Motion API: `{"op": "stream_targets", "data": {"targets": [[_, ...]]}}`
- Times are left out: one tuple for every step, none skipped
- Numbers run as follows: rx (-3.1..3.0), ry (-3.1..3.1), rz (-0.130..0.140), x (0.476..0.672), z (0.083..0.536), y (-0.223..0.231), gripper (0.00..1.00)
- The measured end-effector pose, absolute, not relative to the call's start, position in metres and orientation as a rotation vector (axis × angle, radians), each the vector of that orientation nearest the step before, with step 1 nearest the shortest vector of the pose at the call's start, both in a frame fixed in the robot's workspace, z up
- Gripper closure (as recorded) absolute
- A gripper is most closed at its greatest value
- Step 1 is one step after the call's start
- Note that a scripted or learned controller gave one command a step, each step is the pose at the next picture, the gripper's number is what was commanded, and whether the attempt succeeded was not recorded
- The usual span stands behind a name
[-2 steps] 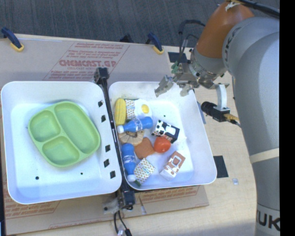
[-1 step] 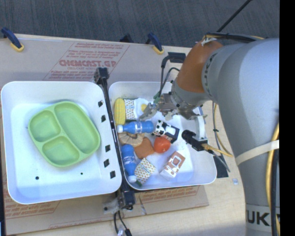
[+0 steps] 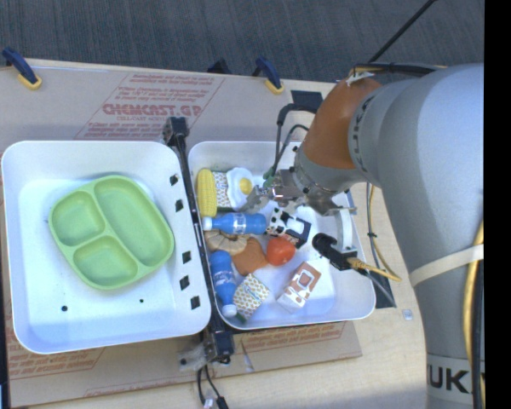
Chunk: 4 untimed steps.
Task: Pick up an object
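objects for the pick lie heaped in the right bin, and the gripper hangs low over the middle of that heap, so this looks like the reaching step, with no grasp made that can be seen. whether the gripper is open or closed cannot be told from this slant, since the wrist and the clutter beneath hide it, and nothing can be made out as held.

largest first: the grey arm with its orange band comes in from the gripper's far side and covers that end of the bin. well apart on the other side sits the left bin, holding a green divided plate. close in, a blue bottle lies just beside the gripper, with a yellow corn cob and a fried egg toy a little beyond it. an orange-red round piece sits just below the gripper, touching or nearly so. a small printed carton lies further below, and a second blue bottle and a patterned cup rest near the bin's lower corner.

the next move probably calls for settling on one piece, likely the orange-red one or the blue bottle, descending squarely over it and closing without snagging the neighbours.
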<state>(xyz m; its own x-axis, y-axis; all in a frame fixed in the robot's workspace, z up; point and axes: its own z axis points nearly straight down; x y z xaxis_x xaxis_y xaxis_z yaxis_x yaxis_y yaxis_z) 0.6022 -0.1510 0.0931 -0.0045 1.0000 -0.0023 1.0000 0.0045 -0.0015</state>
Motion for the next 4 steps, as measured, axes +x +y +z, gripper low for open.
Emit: {"op": "stream_targets", "data": {"targets": [[2.212,2.231,-0.003,0.613,0.092,-0.109,0.0],[2.211,2.218,-0.006,0.594,0.094,-0.097,0.0],[2.214,2.227,-0.003,0.584,0.092,-0.095,0.0],[2.21,2.232,-0.003,0.585,0.102,-0.094,1.0]]}}
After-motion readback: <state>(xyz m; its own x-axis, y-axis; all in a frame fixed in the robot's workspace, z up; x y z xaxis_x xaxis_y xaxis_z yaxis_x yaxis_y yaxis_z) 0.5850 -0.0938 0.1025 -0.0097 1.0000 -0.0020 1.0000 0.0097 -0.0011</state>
